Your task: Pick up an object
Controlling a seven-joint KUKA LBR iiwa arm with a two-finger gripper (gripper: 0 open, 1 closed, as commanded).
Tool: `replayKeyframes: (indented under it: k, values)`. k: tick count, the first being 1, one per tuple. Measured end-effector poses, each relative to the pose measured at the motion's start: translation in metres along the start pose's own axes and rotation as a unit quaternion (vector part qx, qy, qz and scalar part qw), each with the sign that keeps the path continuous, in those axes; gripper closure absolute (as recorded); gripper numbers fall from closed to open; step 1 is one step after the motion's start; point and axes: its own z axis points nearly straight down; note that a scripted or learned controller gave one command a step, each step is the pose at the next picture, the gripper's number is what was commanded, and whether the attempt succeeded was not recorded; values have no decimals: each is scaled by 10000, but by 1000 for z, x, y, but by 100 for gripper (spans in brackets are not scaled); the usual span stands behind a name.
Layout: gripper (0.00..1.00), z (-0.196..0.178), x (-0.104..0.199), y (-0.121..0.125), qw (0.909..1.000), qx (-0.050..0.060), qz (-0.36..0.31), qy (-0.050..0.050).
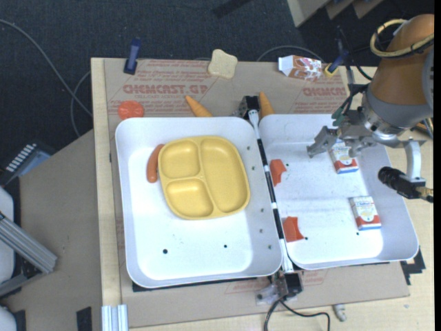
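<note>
Bench setting: brown board bearing two shallow white bins, dark floor beyond.

Item 1, small carton [344,163], red and white, lying flat in the right bin [324,243], toward its far side. Position relative to gripper [342,141]: directly beneath it, a little toward the bin's near rim. Long axis runs roughly far-to-near, though the arm's wrist overlaps its far end, so its full outline is uncertain. Judged the likeliest target, being nearest the gripper.

Item 2, second carton [364,212], same colours, same bin; lies well nearer the near rim than the first, apart from the gripper.

Item 3, gripper: poised over the first carton; whether it is spread, closed or grasping cannot be told from this slant.

Item 4, two orange tabs [277,171] on the right bin's left wall.

Item 5, left bin [200,261]: yellow divided plate [204,176], with a sausage [152,165] just beside its left edge.
</note>
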Motion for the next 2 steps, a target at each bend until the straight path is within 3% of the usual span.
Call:
replayKeyframes:
  k: [1,2]
  values:
    - [0,93,-69,-4,10000,10,9,-4]
    - [0,111,-99,48,10000,-7,-19,34]
